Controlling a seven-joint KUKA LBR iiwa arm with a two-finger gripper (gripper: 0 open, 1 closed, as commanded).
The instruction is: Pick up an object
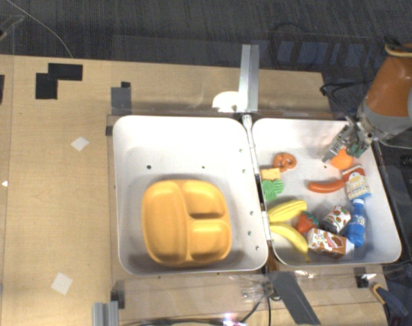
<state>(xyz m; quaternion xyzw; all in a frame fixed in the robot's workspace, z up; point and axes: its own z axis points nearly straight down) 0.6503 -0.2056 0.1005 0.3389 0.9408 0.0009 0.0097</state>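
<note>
The grey arm with an orange band reaches in from the right, its two-finger gripper low over the right shallow white bin, just above a small orange toy. A red chilli-shaped toy, two yellow plastic bananas and a blue bottle lie nearby. The left shallow white bin holds a yellow divided plastic tray.

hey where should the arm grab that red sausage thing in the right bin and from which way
Probably the middle of the red sausage, coming straight down with the closing direction across its narrow width. It lies flat and slightly curved on the right bin floor, with bare floor along its upper side; the bottle crowds its right end. The end effector sits just above it.
</note>
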